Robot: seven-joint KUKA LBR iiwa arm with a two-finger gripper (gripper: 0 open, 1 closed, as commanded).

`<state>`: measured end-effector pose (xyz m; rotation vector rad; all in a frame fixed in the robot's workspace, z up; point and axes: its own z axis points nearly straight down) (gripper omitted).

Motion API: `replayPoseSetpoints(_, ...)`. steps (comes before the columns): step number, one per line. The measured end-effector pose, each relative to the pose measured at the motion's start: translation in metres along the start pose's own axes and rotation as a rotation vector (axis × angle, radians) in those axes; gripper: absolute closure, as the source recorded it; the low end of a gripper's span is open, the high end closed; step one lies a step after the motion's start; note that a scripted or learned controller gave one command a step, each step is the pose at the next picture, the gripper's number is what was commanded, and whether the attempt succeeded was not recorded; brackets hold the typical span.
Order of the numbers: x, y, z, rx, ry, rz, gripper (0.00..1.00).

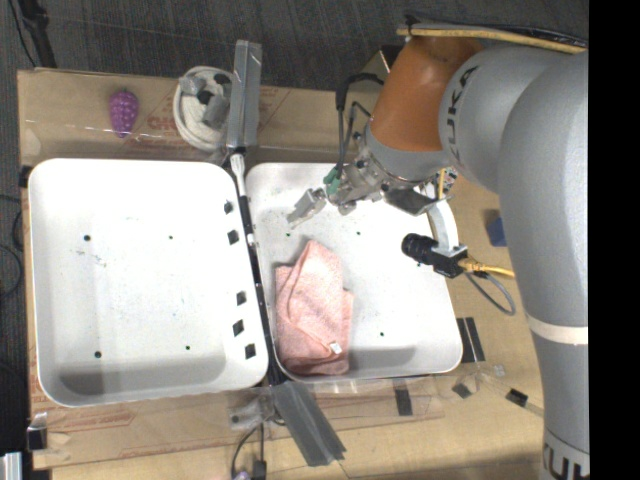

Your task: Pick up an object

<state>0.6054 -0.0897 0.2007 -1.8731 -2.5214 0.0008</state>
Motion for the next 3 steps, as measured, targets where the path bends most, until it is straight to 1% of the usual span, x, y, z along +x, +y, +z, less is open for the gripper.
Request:
replayPoseSetpoints(1,-0.029,-0.033,0.109,0.001,0.001,-0.046,0.00)
replayPoseSetpoints(2,-0.029,-0.032,0.099,0.003,0.001,-0.049,1.00)
replayPoseSetpoints(3,-0.006,0.030,0.008,0.001,0.000,0.299,1.00)
